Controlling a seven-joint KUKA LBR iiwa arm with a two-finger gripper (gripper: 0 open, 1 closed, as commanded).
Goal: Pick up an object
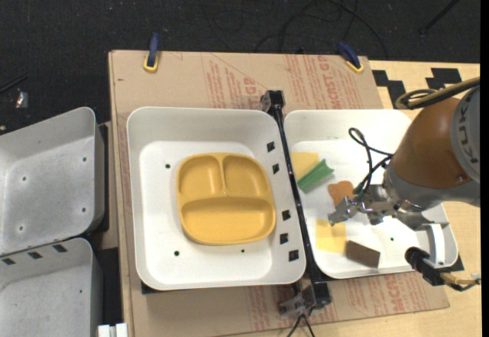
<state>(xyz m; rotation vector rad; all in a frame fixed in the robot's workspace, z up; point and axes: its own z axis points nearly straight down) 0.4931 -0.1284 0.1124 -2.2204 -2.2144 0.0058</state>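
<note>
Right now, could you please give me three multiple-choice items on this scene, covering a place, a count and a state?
1. Where is the yellow divided plate?
A. left bin
B. right bin
C. on the cardboard

2. How many compartments has the plate?
A. two
B. three
C. four

3. How does the brown block lie?
A. between the gripper's fingers
B. loose on the right bin's floor
C. on the plate

Answers: 1 A, it fills the left bin's middle. 2 B, two small above one wide. 3 B, it lies apart from the gripper, near the bin's front edge.
</note>
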